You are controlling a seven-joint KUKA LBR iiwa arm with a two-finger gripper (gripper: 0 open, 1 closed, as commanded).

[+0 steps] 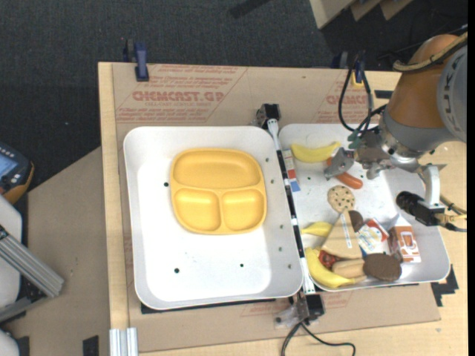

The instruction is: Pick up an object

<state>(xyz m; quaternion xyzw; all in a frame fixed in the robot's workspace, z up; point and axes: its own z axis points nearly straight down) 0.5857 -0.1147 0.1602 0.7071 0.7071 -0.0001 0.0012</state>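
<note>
My gripper (353,166) hangs over the upper part of the right bin (438,269), reaching in from the right. Its fingers stand open, with nothing between them. Just below the fingertips lies a small orange-red sausage (350,181). A yellow banana (313,152) lies to the gripper's left near the bin's top edge. A round speckled cookie (341,197) sits a little below the sausage.
Lower in the right bin lie a second banana (326,271), a dark brown cookie (383,267), a tan wedge (343,240) and small packets (404,244). The left bin (148,199) holds a yellow divided plate (219,190).
</note>
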